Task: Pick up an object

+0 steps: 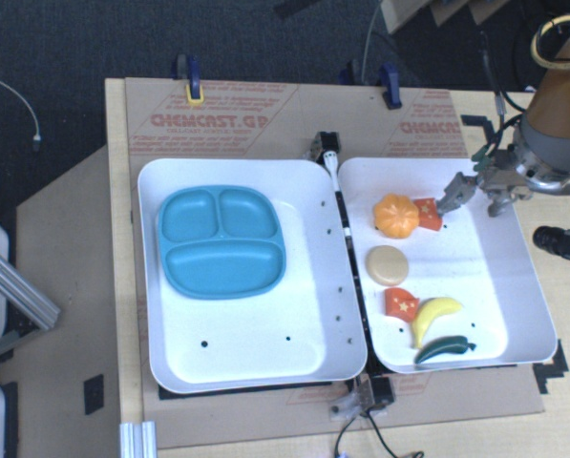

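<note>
1. I see the gripper [453, 197] reaching in from the right, over the far part of the right bin [499, 284], with the orange-banded arm [552, 122] behind it at the bench's right edge.
2. I cannot tell whether its jaws are apart or together; one grey finger points down toward the small red block [428, 214].
3. The red block lies just beside the orange fruit [396, 216], touching it on its right, near the right bin's far edge.
4. Below those I see a beige round piece [388, 265] toward the bin's left wall.
5. Near the right bin's near edge sit a red piece with a star [401, 303], a yellow banana [435, 317] and a dark green vegetable [444, 348], close together.
6. The left bin [246, 346] carries a blue divided plate [222, 241] in its far-left part.
</note>
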{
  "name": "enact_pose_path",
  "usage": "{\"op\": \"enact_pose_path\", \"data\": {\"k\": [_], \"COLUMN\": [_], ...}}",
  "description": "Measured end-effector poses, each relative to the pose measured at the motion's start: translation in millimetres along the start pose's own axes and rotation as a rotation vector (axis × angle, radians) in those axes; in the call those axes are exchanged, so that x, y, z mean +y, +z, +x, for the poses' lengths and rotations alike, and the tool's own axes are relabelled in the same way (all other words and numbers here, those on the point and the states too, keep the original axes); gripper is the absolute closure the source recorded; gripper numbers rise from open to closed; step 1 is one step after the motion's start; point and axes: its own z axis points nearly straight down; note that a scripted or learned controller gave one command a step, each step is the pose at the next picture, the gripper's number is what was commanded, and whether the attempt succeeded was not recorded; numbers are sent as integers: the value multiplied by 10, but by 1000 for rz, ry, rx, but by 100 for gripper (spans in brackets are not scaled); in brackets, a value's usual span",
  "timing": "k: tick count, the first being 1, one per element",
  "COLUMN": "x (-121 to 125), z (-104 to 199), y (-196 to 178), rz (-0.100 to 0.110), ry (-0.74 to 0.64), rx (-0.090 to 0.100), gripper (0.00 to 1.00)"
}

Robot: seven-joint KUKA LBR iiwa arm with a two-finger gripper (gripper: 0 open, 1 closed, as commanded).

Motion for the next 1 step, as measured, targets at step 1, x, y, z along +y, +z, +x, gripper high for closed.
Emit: {"op": "enact_pose_path", "data": {"k": [1], "x": [32], "z": [5], "y": [-83], "rz": [-15], "ry": [-3], "rx": [-3], "gripper": [0]}}
